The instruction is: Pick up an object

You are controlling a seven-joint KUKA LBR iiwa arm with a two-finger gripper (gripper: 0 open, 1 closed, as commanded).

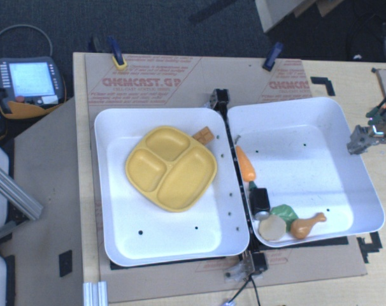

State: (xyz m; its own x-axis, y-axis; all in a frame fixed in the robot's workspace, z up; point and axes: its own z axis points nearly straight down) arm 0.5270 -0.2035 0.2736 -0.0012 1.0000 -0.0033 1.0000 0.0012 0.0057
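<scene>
Bins sit side by side on the bench: the left bin (110, 190) has one yellow divided plate (171, 168) over a wooden block (204, 134). Candidates crowd the right bin (307, 164) near its left wall, so I judge reach tight: one carrot (245, 164), one black block (260, 200), one drumstick (306, 224), one green piece (286, 212), one pale disc (272, 227). My end effector (366, 136) hovers at the far right; I cannot tell its state.

The end effector (366, 138) is a small grey metal piece with dull, slightly shiny surfaces and angular, bracket-like parts. A thin dark strut or cable runs up from it toward the frame's edge.
</scene>
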